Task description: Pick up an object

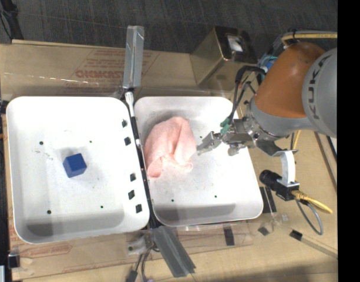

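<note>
End effector (218, 143) sits low in the right bin (238, 201), at the right edge of the pink cloth (170, 145). Finger state cannot be determined from this angle, and no cloth is visibly pinched.

The cloth lies bunched in the left-centre of the right bin. A blue cube (75, 164) rests in the left bin (27, 216), well apart.

Probable faults:
- Edge grasp: contact at the cloth margin may catch only a thin fold, which is likely to slip on lift.
- Shallow approach: closing above the fabric would yield nothing held.
- Deep approach: tips may scrape the bin floor.
</note>
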Action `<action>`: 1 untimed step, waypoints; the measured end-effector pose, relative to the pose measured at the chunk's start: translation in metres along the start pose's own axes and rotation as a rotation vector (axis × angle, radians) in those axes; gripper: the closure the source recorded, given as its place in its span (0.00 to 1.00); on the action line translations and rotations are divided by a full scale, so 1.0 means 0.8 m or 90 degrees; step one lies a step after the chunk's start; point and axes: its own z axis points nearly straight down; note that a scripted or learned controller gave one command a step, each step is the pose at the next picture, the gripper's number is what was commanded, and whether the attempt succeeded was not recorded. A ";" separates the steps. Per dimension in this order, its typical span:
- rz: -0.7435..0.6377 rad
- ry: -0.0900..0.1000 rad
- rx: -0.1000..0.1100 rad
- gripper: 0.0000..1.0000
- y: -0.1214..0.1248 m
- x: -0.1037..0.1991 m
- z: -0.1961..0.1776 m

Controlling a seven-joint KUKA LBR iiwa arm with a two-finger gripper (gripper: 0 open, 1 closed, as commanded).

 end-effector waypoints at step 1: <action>-0.063 0.000 0.002 0.00 0.071 0.040 0.167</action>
